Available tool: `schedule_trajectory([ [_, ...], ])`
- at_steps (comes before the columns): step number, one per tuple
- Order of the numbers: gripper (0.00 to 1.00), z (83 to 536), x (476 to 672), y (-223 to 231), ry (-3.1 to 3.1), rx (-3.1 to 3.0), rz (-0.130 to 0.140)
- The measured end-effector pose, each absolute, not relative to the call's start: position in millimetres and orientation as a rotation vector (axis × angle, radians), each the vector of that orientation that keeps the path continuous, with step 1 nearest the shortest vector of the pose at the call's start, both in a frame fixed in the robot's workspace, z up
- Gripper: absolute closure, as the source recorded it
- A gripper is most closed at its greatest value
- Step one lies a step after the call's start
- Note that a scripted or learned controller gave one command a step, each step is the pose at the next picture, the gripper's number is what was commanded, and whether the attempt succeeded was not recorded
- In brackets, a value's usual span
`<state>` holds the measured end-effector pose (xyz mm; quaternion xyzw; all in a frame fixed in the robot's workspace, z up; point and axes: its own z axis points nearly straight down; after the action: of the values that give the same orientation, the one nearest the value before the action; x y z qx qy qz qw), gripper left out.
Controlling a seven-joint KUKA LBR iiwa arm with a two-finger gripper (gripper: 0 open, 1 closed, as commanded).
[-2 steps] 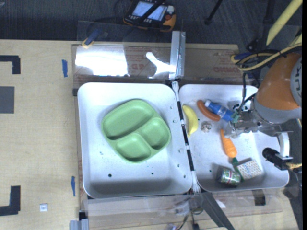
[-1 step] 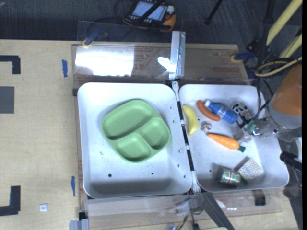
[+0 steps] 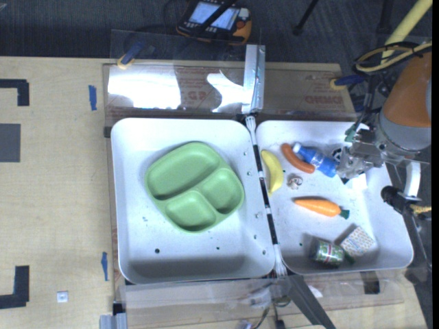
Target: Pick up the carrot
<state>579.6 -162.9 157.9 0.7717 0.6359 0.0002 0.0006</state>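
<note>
On the tabletop two shallow white bins were recorded side by side. The left bin was seen to hold a green divided plate, lying flat near its middle. The right bin was seen to hold the loose items. The arm was noted at the right edge of the view, reaching over the upper right corner of the right bin, with the pincer hanging just above the bin floor near a blue bottle.

The carrot was found lying flat on the floor of the right bin, roughly at its middle, orange body pointing left and green top to the right. It was judged to be untouched: it was set apart from the pincer, below and to the left of it. Whether the pincer was spread or closed could not be told from this view; nothing was seen between its tips.

Around the carrot were noted a yellow banana against the dividing wall, a red-orange sausage-like item touching the blue bottle, a small round object, a green can and a patterned packet near the front.

Progress was judged as early: approach, grasp and lift were all left to do.
</note>
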Motion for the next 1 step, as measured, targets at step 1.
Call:
schedule_trajectory([
  [1, 0.0, 157.8, 579.6, -162.8, 1.997, 2.424, 0.0],
])
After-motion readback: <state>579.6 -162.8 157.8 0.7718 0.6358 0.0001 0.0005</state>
